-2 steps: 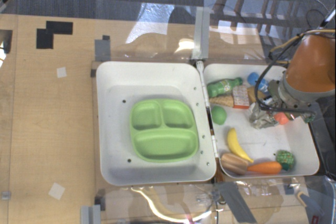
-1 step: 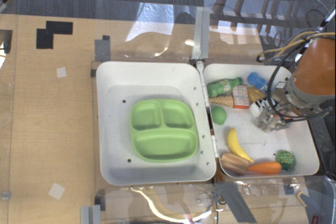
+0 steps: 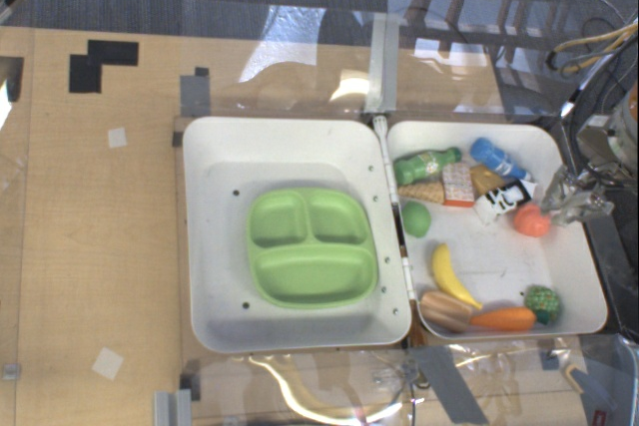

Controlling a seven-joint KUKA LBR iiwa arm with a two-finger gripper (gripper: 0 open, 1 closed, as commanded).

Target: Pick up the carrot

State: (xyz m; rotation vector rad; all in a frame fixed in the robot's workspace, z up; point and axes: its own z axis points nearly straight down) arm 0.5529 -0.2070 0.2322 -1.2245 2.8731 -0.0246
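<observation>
End effector (image 3: 577, 198): at right bin's (image 3: 574, 259) right wall, just beside a red-orange ball (image 3: 532, 221); finger state cannot be told. Carrot (image 3: 502, 319): lying flat along the near wall, between hot dog bun (image 3: 446, 310) and green broccoli (image 3: 542, 303). Banana (image 3: 451, 276): just left, open floor to its right. Left bin (image 3: 210, 244): green divided tray (image 3: 311, 247). Bench (image 3: 90, 244): pale wood.
</observation>
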